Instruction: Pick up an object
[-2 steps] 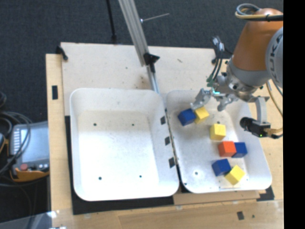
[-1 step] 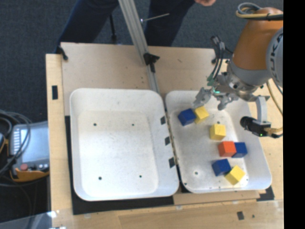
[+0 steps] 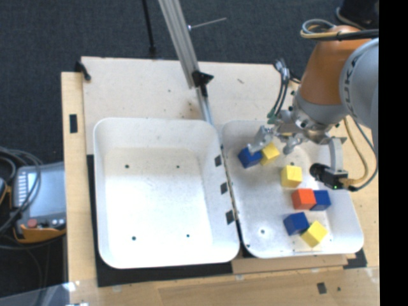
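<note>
Near the right bin's (image 3: 357, 238) front edge: a blue cube (image 3: 296, 222) touching a yellow one (image 3: 314, 233), loosely strewn. Farther back, toward its far-left corner: gripper (image 3: 275, 142) lowered for a grab, spread around yellow block (image 3: 270, 152), blue block (image 3: 249, 157) alongside.

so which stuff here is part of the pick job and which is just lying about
Job:
pincer
blue block and yellow block at the pincer
other blocks in the right bin

Lying about:
left bin
metal rail
pendant
</note>
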`<state>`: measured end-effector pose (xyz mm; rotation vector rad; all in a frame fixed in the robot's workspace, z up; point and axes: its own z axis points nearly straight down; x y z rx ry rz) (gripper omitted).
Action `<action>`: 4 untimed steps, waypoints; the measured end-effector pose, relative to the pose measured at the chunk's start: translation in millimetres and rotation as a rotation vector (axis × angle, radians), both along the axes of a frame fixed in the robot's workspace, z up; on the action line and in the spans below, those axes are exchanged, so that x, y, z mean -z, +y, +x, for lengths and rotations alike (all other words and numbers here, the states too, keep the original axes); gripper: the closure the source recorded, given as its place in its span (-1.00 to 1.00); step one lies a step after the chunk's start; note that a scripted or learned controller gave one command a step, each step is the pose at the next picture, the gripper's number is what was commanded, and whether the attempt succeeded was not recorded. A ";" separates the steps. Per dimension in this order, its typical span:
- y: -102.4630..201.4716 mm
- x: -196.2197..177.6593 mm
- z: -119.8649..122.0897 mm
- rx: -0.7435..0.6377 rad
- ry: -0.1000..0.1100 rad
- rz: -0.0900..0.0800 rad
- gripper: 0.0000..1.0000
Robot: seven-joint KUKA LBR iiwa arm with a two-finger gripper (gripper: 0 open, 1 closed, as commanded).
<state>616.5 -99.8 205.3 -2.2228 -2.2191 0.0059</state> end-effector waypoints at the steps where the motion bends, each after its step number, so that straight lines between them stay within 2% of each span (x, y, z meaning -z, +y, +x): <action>1: -9.0 43.5 0.9 0.000 -0.001 0.000 -1.00; 2: -12.6 106.1 -1.6 0.001 0.002 0.001 -1.00; 3: -12.7 91.0 1.1 0.007 -0.007 0.003 1.00; 4: -14.0 46.3 -2.4 0.005 -0.008 0.002 1.00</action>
